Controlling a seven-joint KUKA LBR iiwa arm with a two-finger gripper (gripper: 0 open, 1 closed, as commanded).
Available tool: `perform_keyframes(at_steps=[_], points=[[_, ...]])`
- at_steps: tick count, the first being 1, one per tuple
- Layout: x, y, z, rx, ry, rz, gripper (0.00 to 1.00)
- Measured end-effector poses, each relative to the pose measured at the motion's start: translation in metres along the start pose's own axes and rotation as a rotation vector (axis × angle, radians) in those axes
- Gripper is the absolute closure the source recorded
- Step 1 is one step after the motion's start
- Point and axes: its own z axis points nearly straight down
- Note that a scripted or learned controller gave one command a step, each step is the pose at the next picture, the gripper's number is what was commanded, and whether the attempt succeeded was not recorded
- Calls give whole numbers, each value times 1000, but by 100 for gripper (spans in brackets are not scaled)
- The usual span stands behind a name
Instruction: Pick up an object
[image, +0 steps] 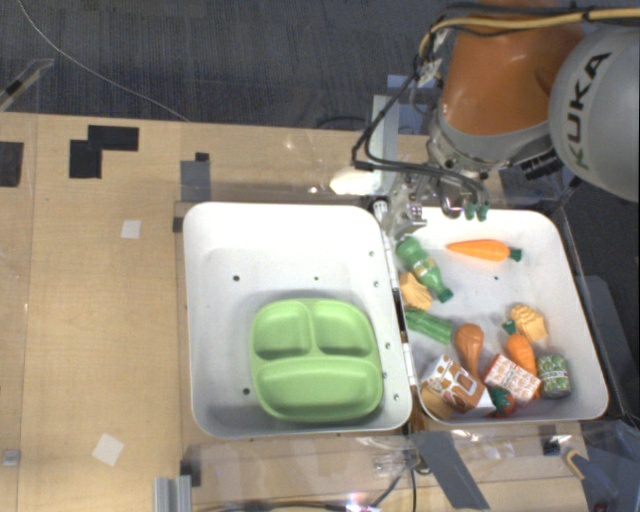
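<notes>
My gripper (443, 208) hangs under the orange-banded wrist, over the far left corner of the right bin (575, 290). Just below it lies a green bottle (421, 268), and an orange carrot (480, 250) lies a little to its right on the bin floor. Further toward the front are a yellow toy (415, 292), a green cucumber (430, 326), a brown drumstick (468, 345), a second carrot (520, 352), a bread piece (527, 322), a brown box (450, 385), a red carton (512, 380) and a green can (553, 375). Nothing is seen lifted.
The left bin (230, 260) holds a green divided plate (315, 360) near its front. The ridge between the two bins (395, 320) runs right beside the bottle and cucumber. The arm's body and cables cover the bench behind the right bin.
</notes>
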Motion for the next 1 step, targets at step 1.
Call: perform_keyframes(at_steps=[1], points=[[-36, -48, 16, 2, -3, -209, 100]])
